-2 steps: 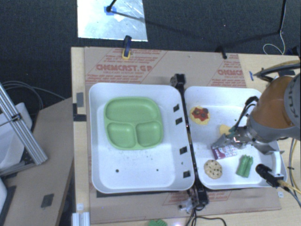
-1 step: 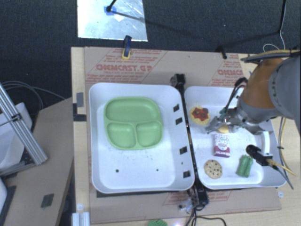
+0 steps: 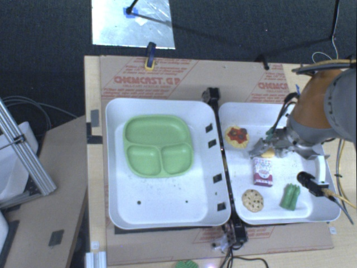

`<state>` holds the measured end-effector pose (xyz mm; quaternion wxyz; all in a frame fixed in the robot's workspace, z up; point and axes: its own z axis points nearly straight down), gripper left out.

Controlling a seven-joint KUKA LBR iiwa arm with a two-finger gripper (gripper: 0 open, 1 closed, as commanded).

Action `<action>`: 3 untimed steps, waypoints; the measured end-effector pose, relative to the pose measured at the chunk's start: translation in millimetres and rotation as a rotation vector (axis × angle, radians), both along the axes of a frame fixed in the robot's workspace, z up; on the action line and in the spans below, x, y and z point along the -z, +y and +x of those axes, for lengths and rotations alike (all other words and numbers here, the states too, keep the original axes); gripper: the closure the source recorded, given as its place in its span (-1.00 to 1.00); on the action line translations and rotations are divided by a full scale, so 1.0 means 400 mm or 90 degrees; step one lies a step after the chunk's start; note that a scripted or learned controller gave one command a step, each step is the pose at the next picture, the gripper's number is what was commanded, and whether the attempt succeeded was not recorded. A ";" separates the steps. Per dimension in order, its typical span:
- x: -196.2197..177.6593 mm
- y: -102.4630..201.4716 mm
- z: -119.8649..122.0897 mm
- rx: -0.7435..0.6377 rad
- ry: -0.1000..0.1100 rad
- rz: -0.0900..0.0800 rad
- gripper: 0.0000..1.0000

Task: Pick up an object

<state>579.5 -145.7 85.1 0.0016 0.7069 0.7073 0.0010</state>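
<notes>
Stock in the right bin [image 3: 321, 208]: one red-and-white packet [image 3: 263, 171] at mid-bin, a round tart-like piece [image 3: 237, 137] above it, a cookie [image 3: 252, 200] and a green piece [image 3: 290, 196] below, with a green divided tray [image 3: 158, 145] in the left bin [image 3: 120, 205]. We note the gripper [image 3: 269, 147] low over the packet's upper edge beside a small yellow item [image 3: 268, 154]; whether its fingers are open or closed we cannot tell. We judge the packet light, thin and slick, best pinched across its narrow width.

Grey arm [image 3: 340, 102] — orange band — cables
</notes>
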 end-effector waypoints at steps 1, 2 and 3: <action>0.003 0.019 -0.140 0.001 0.005 0.002 -1.00; -0.025 0.018 -0.131 0.000 0.000 0.000 1.00; -0.263 0.248 -0.079 -0.009 -0.006 0.002 1.00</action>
